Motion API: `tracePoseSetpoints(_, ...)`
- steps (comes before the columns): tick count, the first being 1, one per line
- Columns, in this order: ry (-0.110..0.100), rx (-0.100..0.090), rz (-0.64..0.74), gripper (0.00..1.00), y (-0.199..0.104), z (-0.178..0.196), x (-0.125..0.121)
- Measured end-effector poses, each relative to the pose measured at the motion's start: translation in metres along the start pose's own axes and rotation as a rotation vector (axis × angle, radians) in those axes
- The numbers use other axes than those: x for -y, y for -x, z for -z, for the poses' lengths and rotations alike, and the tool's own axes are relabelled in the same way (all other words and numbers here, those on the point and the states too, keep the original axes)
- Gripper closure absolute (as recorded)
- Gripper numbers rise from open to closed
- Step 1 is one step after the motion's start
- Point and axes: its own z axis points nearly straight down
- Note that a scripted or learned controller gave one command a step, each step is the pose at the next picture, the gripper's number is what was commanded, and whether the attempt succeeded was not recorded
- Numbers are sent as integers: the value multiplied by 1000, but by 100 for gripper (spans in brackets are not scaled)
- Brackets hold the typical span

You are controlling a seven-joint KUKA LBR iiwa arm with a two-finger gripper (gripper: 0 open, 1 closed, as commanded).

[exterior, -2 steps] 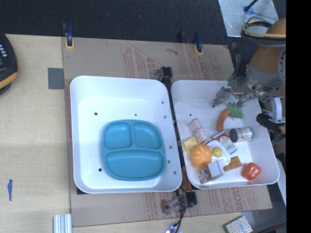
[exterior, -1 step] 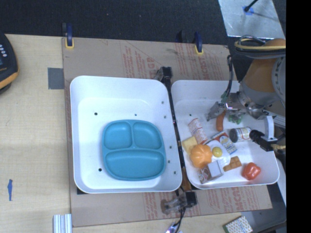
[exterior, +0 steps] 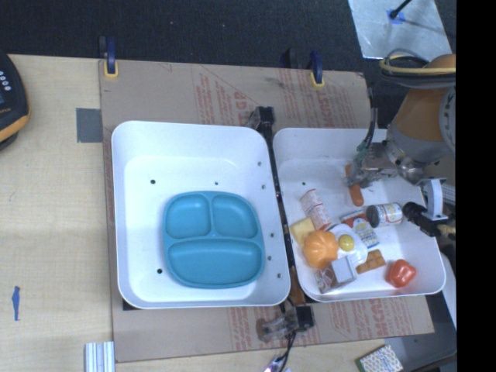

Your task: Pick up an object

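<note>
My gripper (exterior: 361,170) hangs low over the back part of the right bin (exterior: 310,147), coming in from the right. A small orange-red stick (exterior: 356,196) lies just in front of and below it; whether they touch is unclear. Nearby in the same bin lie a red-and-white labelled can (exterior: 314,206), a small bottle with a dark cap (exterior: 385,213), an orange fruit (exterior: 320,248), a yellow block (exterior: 301,229) and a red pepper-like toy (exterior: 400,273).
The left bin (exterior: 132,208) holds a blue divided plate (exterior: 213,237). A white dish with a toy egg (exterior: 346,243), a brown cracker (exterior: 373,260) and a small box (exterior: 342,273) crowd the right bin's front. The arm's grey body (exterior: 422,130) overhangs that bin's right rim.
</note>
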Motion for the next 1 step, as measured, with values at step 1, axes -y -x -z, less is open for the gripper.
tracePoseSetpoints(1,-5,-10,7,100,-68,20,-46)
